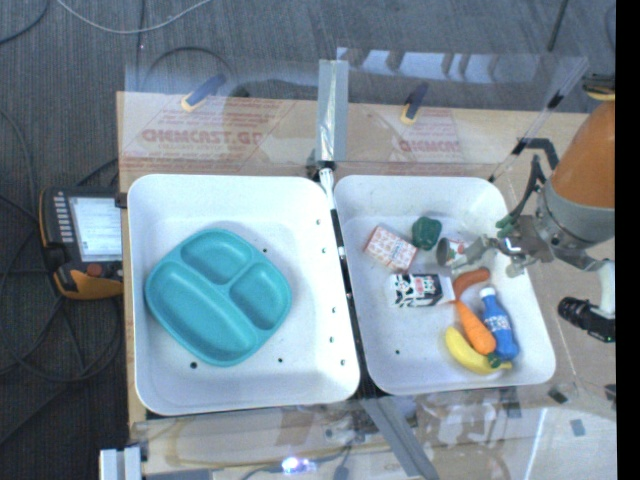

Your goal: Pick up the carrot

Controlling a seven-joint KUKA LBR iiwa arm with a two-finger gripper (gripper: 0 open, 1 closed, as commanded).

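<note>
- Lying in the right-hand shallow white bin (400, 363), toward its near right corner, the tapered orange carrot (475, 328) points its thick end toward the bin's front.
- The carrot sits between a yellow banana (466, 353) on its left and front and a blue bottle with a white cap (498, 323) on its right, touching or nearly touching both.
- A reddish sausage-shaped piece (470, 280) lies just beyond the carrot's narrow end.
- Farther left are a small black-and-white carton (417, 289), whose print is too small to read, a pink patterned box (389, 249) and a dark green rounded item (427, 231).
- The two-finger gripper (470, 251) reaches in from the right, above the sausage piece and apart from the carrot; whether it is spread or closed I cannot tell.
- The left white bin (160, 213) holds a teal three-compartment plate (218, 295).
- Faint red lettering marks the board (200, 136) behind the bins, unreadable here.
</note>
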